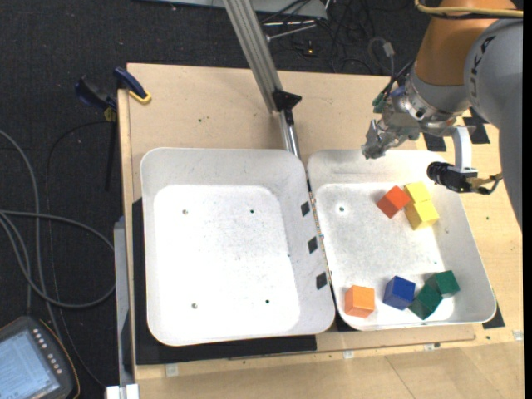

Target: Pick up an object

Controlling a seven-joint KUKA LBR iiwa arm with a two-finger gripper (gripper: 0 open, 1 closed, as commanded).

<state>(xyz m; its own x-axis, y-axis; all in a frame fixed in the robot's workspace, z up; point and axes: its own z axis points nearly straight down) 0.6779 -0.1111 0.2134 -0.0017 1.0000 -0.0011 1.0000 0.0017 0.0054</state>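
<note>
While the grey arm (486,48) reaches in from the right of the camera view, its orange band (453,52) sits high at the upper right and the wrist bends down and leftward, ending in the gripper (374,150), which hangs over the far rim of the right bin (465,248), near that bin's back left corner. Whether the fingers are apart or together cannot be told, since they show as one dark, blurred tip at this slant, and nothing can be seen between them. Well apart from the gripper, the blocks lie on the floor of the right bin: a red block (391,201) touching or just beside two yellow blocks, one behind (416,193) and one in front (424,213), in the far right part; along the near wall an orange block (360,300), a blue block (400,292) and two green blocks (428,299) (446,283), the greens pressed close together, possibly one leaning on the other. The left bin (166,239) lies beside the right one on the bench (208,106), their inner rims touching or overlapping. A slanted metal pole (253,40) crosses the bench from the top edge and ends at the bins' shared far corner. The arm's upper part is cut off by the frame's right and top edges, and a black fitting (449,174) on a white bracket hangs below the wrist over the bin's right rim. A blue and yellow clamp (112,90) grips the bench's left edge.
</note>
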